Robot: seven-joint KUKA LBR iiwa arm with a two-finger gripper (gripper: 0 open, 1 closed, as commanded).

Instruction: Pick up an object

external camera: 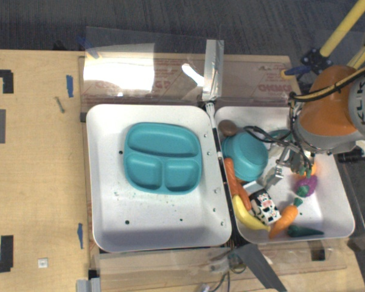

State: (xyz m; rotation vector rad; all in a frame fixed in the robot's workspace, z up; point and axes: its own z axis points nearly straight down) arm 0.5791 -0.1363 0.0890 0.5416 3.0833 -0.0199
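Observation:
The right bin point(339, 201) holds a jumble of toys. A teal bowl point(246, 154) lies tipped at its left side, with a brown round piece point(228, 127) behind it. A long orange carrot point(233, 178) runs down the left wall to a yellow banana point(246, 215). Beside the banana sit a black-and-white die point(265, 207), a short orange carrot point(283, 218) and a dark green piece point(305, 230). A purple toy point(305, 186) lies toward the right. My gripper point(290, 163) hangs low over the bin's middle, between the bowl and the purple toy, below the orange wrist band point(330, 109).
The left bin point(103, 181) carries a teal divided plate point(163, 157). A clear plastic panel point(170, 72) stands behind both bins, and a metal divider strip point(213, 72) rises between them. Cables trail from the wrist over the right bin's back.

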